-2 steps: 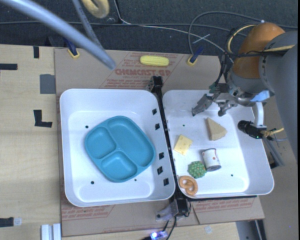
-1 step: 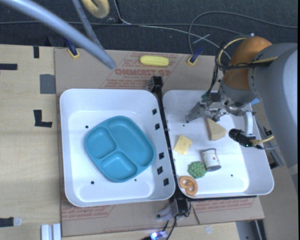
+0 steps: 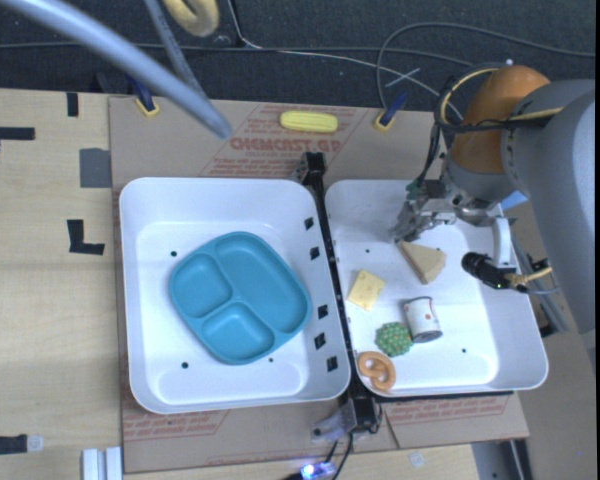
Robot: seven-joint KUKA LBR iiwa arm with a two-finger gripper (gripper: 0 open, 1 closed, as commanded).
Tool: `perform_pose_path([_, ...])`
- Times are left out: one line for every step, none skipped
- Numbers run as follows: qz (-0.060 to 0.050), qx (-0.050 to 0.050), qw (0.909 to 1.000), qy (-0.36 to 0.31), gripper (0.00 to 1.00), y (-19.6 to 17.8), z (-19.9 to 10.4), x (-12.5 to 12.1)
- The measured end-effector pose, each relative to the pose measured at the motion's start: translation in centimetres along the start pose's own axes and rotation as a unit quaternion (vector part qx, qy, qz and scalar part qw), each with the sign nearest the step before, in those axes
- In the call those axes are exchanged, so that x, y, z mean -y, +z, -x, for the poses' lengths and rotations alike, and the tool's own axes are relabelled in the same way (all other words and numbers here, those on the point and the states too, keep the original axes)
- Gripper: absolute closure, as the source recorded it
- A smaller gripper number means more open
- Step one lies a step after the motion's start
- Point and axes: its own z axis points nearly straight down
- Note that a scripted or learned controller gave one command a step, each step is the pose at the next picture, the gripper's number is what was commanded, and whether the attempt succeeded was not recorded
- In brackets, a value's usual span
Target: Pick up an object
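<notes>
Nothing picked yet as far as I can see; gripper (image 3: 417, 220) sits low in the right bin (image 3: 510, 363), at its back part, just above the cheese wedge (image 3: 424, 262); can't tell if it's open or closed, tip is dark and cluttered with cabling; nothing visibly lifted. All candidates lie on the bin floor: cheese wedge nearest, yellow cracker block (image 3: 365, 289) beside the divider, small can (image 3: 421, 319), green broccoli (image 3: 392, 339), pretzel (image 3: 376, 370) at the front edge. Left bin (image 3: 145, 353) holds the blue divided plate (image 3: 238, 296). Judgement: approach phase; grasp, lift all remain.
</notes>
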Motion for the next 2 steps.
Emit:
perform_pose_path([0.001,-0.001,1.0000,0.001,1.00,-5.6,-0.5,0.7])
perform_pose_path([0.001,-0.001,1.0000,0.001,1.00,-10.8,-1.3,-0.2])
